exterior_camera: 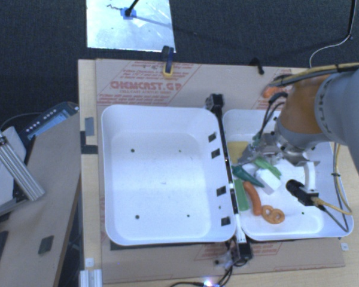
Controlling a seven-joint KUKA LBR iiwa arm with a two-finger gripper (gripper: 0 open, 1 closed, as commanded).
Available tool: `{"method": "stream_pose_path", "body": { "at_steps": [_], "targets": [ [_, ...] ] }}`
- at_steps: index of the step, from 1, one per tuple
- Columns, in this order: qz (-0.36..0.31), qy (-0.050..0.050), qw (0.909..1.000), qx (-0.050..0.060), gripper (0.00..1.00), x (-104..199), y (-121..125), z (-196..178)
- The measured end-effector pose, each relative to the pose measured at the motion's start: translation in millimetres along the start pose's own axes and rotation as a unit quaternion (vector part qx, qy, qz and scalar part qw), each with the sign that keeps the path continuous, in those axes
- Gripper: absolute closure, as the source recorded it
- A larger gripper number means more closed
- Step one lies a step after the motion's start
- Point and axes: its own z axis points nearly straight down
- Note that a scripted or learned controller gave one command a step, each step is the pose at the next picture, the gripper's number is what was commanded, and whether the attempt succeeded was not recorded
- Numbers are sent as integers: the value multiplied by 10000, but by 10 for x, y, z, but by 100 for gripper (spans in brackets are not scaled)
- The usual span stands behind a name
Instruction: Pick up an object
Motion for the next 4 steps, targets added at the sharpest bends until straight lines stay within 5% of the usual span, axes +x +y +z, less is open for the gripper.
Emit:
{"method": "stream_pose_path", "body": {
  "at_steps": [1, 2, 3, 4],
  "targets": [
    [-11, -5, 10000, -34, 100, 5, 35, -114],
    [-33, -8, 9999, -107, 100, 246, -68, -2799],
    [-45, 7, 10000, 9, 100, 765, 36, -1867],
    [-48, 3, 10000, -61, 100, 1267, 749, -2021]
  ]
}}
